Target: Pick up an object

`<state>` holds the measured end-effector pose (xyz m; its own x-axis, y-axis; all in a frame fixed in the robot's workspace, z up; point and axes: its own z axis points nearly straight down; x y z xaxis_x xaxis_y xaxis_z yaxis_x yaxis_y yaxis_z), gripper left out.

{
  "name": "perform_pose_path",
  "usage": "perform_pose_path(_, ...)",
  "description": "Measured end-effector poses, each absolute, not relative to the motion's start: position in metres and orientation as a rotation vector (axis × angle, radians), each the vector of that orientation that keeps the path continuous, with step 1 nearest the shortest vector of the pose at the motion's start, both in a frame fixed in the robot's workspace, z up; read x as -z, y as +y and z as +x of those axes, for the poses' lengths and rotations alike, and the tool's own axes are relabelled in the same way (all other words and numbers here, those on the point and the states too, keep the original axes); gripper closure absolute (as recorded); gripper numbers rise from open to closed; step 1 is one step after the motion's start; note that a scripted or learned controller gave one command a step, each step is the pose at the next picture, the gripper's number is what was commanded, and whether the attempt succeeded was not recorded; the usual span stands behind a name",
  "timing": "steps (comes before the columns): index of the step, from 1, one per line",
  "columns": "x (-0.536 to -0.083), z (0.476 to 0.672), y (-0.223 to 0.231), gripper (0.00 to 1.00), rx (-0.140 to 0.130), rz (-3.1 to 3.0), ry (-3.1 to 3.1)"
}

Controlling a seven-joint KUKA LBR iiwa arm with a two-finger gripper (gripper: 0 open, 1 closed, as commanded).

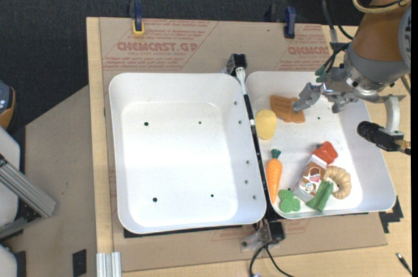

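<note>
The right bin (366, 145) holds the toys. A flat orange-brown piece (285, 107) lies at its back left, with a pale yellow lemon (265, 123) just in front of it. A carrot (274, 171), a red-and-white carton (316, 170), a tan croissant (341, 181) and green pieces (289, 202) crowd the front. My gripper (323, 101) hangs over the back of this bin, open. One fingertip (305, 99) is at the right edge of the orange-brown piece, and nothing sits between the fingers.
The left bin (124, 138) sits beside the right one, and a black divider strip (248, 119) runs between them. Blue clamps (136, 10) stand on the cardboard's back edge. The arm's grey wrist (375, 73) looms over the right bin's back right corner.
</note>
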<state>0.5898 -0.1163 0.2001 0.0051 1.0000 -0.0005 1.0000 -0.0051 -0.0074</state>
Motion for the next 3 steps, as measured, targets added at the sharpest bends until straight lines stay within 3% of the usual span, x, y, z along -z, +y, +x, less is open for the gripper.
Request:
perform_pose_path(1, -0.078, 0.584, -0.115, 0.00, -0.007, -2.218, -2.215)
perform_pose_path(2, -0.085, 0.638, -0.106, 0.00, 0.004, -2.221, -2.228)
perform_pose_path(3, -0.095, 0.634, -0.107, 1.00, -0.008, -2.216, -2.221)
